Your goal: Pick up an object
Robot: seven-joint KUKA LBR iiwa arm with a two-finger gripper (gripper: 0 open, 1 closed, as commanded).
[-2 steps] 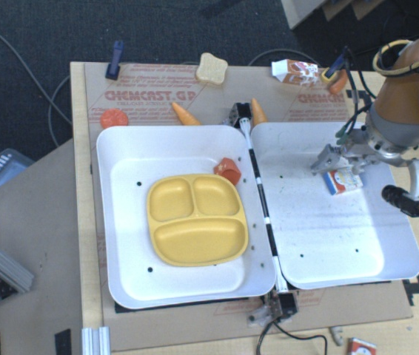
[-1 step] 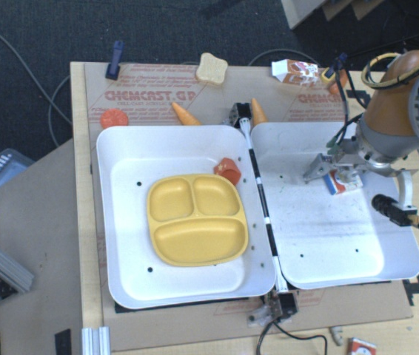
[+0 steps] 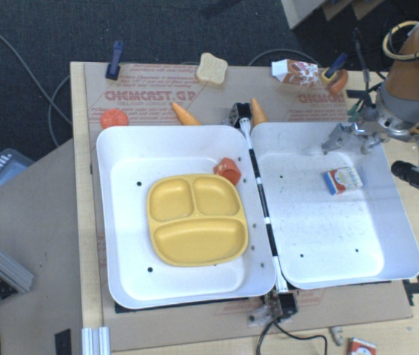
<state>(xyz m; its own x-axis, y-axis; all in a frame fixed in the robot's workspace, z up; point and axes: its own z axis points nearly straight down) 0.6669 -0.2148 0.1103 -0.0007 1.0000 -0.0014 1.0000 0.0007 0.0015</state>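
Down at the near edge, cables (image 3: 272, 324) trail off the bench in front of the two bins. Left bin (image 3: 121, 272) holds a yellow tray (image 3: 195, 219) with a small red piece (image 3: 229, 170) at its far corner. Right bin (image 3: 328, 257) holds one small carton (image 3: 342, 180), lying flat on the floor toward the far right.

The gripper (image 3: 350, 135) hangs over the far rim of the right bin, just beyond the carton and apart from it. Its fingers look spread and nothing sits between them.

My worry is the carton: flat and low, it could let the fingers skate over it or nudge it aside if they come down off-centre. So close to the rim, a descent might also catch the bin wall and shift the bin. The red piece sits tight against the tray, a poor second choice.
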